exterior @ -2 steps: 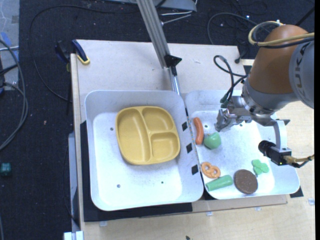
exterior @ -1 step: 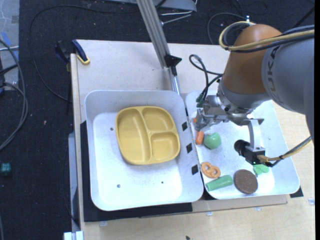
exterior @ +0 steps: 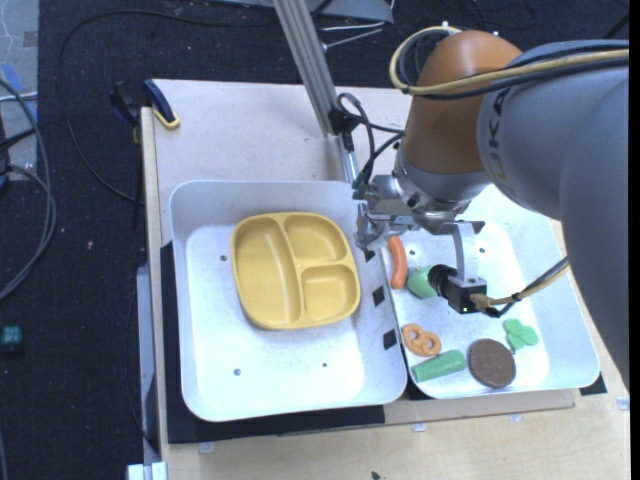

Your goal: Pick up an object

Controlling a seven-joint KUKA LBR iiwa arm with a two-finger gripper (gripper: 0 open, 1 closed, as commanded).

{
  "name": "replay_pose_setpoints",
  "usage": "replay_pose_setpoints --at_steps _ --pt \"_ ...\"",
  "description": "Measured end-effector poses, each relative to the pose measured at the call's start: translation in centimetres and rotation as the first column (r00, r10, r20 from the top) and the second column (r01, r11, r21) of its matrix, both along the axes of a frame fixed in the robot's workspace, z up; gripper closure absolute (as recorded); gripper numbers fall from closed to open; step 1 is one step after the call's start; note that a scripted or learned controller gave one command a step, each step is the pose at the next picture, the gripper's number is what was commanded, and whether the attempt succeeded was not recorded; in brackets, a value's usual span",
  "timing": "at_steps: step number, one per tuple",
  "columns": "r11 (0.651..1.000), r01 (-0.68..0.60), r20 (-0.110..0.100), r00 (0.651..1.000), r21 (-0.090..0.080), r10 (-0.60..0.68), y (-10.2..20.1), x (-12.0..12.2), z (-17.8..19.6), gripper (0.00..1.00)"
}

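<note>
Closest to the lens: grey arm point(exterior: 560, 108), orange-banded above the wrist, reaching in from the right across the right bin point(exterior: 570, 368). Hangs its gripper point(exterior: 380, 236) low over that bin's left edge, right by the rim shared with the left bin point(exterior: 200, 378); open or closed, cannot tell from this angle. Just below the gripper, orange sausage point(exterior: 398, 263), lying lengthwise along the bin's left side, its upper end right at the gripper; held or merely close, cannot tell either. Beside the sausage, toward the right, round green piece point(exterior: 420, 282), partly hidden by the robot's hardware. Farther toward the front of the same bin: pretzel point(exterior: 421, 342) near the left wall, green stick point(exterior: 438, 366) just in front of it, lying slantwise, brown disc point(exterior: 492, 362) touching or nearly touching the stick's right end, small green leaf shape point(exterior: 520, 334) just beyond the disc. Fills the middle of the left bin: yellow divided plate point(exterior: 296, 270), three compartments, lying flat. Between the two bins, two small black squares point(exterior: 380, 296) on the shared rim. On the bench point(exterior: 240, 128) behind the bins, blue-and-yellow tool point(exterior: 158, 106) at the far left corner, well apart from the rest, and slanted metal rail point(exterior: 305, 48) rising behind the gripper.
</note>
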State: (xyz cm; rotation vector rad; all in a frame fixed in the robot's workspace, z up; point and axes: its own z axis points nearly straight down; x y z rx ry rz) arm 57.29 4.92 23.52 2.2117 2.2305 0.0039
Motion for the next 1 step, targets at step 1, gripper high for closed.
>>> replay_pose_setpoints --at_steps 1 --pt "1.0 0.0 0.001 1.0 0.0 0.0 5.0 2.79 0.32 1.0"
